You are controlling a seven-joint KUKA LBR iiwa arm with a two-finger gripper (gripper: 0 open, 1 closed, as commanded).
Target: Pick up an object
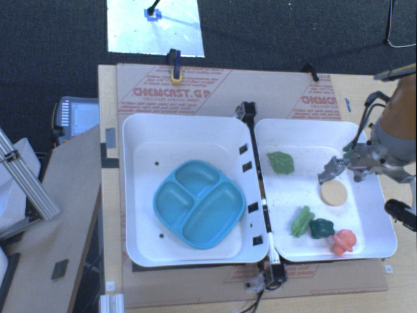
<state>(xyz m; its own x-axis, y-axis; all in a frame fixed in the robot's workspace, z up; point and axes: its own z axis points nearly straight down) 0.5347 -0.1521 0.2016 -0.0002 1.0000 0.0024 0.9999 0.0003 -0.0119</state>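
Note:
In the right bin point(287, 130) lie a green leafy piece point(281, 162), a tan round disc point(333, 193), a light green pod point(301, 220), a dark green piece point(321, 227) and a pink-orange piece point(344, 240). My gripper point(333, 169) hangs over the right side of this bin, just above the tan disc. Its fingers point left and nothing shows between them.
The left bin point(140, 135) holds a blue divided plate point(199, 203). A black divider with clips point(253, 168) runs between the bins. Cardboard point(195, 90) lies under both bins. The arm point(397, 129) enters from the right edge.

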